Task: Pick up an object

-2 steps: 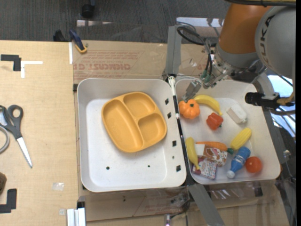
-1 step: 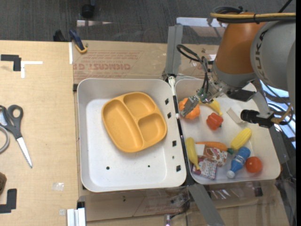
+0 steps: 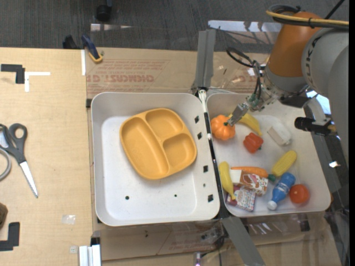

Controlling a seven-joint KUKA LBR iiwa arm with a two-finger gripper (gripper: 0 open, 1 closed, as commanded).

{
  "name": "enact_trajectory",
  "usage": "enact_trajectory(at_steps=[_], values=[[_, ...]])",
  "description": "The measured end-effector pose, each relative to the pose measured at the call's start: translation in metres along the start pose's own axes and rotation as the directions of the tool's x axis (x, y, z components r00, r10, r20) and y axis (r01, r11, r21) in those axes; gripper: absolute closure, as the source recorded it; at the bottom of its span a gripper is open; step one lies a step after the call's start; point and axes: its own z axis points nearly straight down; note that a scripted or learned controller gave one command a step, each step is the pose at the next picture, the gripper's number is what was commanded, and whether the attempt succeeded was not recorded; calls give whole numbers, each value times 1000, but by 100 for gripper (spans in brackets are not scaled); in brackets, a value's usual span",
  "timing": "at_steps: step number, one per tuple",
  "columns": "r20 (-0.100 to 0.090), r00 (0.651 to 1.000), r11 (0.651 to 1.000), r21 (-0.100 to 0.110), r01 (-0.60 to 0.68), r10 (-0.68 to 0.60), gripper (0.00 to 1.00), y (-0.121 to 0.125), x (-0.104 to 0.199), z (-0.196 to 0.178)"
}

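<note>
My gripper (image 3: pixel 234 118) reaches down and to the left into the right bin (image 3: pixel 319 165). Its tip is at the upper right side of an orange toy pumpkin (image 3: pixel 221 129) in the bin's back left corner. A yellow banana (image 3: pixel 250 124) lies just to the right of the tip. Below the banana sits a small red pepper (image 3: pixel 252 143). From this angle I cannot make out whether anything is held.
The right bin also holds a white block (image 3: pixel 279 134), a corn cob (image 3: pixel 284 161), a blue bottle (image 3: pixel 280 188), a red tomato (image 3: pixel 299 194), a carrot (image 3: pixel 249 170), a yellow piece (image 3: pixel 224 177) and snack packets (image 3: pixel 249 188). An orange divided plate (image 3: pixel 158 143) lies in the left bin (image 3: pixel 105 165). Scissors (image 3: pixel 19 154) lie on the bench.
</note>
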Motion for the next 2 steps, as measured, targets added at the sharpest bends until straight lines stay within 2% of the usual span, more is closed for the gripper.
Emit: enact_trajectory(at_steps=[1,2], values=[[11,990,990,-23,-139,139,0,4,-10,20],[17,991,991,-28,-134,135,100,6,-10,12]])
